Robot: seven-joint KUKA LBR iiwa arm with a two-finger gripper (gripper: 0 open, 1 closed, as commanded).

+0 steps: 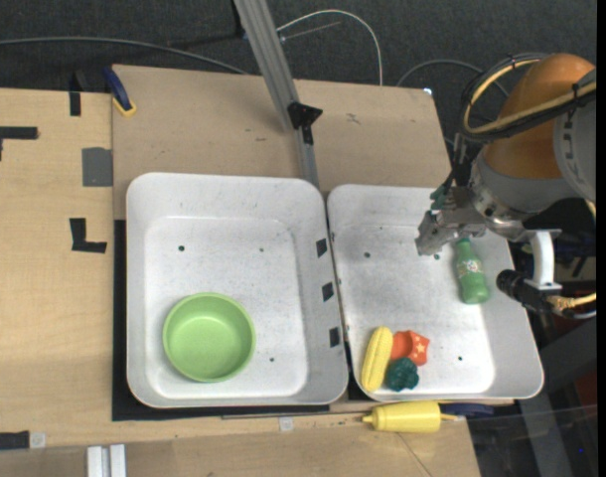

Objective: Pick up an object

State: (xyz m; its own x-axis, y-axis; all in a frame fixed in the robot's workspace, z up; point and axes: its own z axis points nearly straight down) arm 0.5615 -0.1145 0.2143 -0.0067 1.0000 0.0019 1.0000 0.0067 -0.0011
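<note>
Camera view looks down on a pale wooden bench (45,296) with black tape marks toward the left of the frame and dark carpet-like floor along the top. A slim grey metal pole (268,43) slants in from the top centre, and thin cables loop over the floor behind it.

Two shallow white bins with rounded corners and a faintly speckled, glossy surface sit side by side. The left bin (224,192) holds a smooth round green bowl (209,337) in its lower left part. The right bin (382,276) holds a green bottle (470,271) lying near its right wall, and, at its lower edge, a yellow banana-shaped toy (376,357) touching a small orange piece (412,345) and a dark green lumpy piece (403,375). A yellow plastic object (407,417) lies on the bench just below this bin.

The gripper (434,238) hangs over the upper right part of the right bin, just left of the bottle's top; whether its jaws are wide or closed cannot be told. The arm's (541,117) rounded orange and grey shell fills the upper right.
</note>
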